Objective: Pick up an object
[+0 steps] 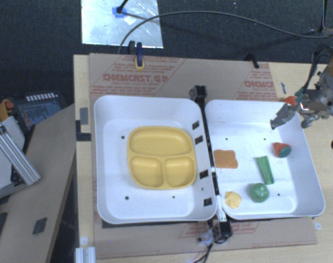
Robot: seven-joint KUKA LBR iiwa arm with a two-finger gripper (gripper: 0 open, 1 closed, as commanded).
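Observation:
Several small objects lie in the right bin [248, 116]: a flat orange piece [225, 159], a green stick [264, 169], a round green object [258, 192], a small yellow piece [233, 199] and a red and teal object [281, 149]. My gripper [293, 120] hangs over the bin's far right corner, above and just behind the red and teal object. Its fingers are spread open and nothing sits between them.
A yellow three-compartment tray [161, 156] rests in the middle of the left bin [112, 119]. A black divider with clips [202, 136] runs between the bins. Cables cross the bench behind them.

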